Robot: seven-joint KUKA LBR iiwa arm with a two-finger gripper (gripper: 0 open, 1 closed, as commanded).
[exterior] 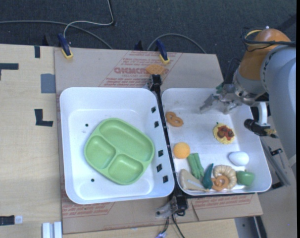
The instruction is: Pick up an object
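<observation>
Left bin [71, 133]: white, with small black marks along its rim. Right bin [189, 100]: white.

Divided plate [119, 150]: pale green throughout.

Pretzel [174, 119]: orange-brown. Ball [181, 150]: plain orange. Small tart [224, 133]: yellow with red spots on top. Egg [238, 158]: white. Long vegetable piece [195, 165]: dark green. Ring-shaped pastry [223, 176]: tan with an orange centre. Item in the bin's near right corner [246, 178]: bright green.

Arm [269, 58]: grey with an orange band. Gripper [220, 103]: grey metal.

Cardboard sheet [110, 66]: brown with red printed lettering. Clamps [66, 47]: blue and yellow. Bench [19, 133]: light wood with black and grey marks.
</observation>
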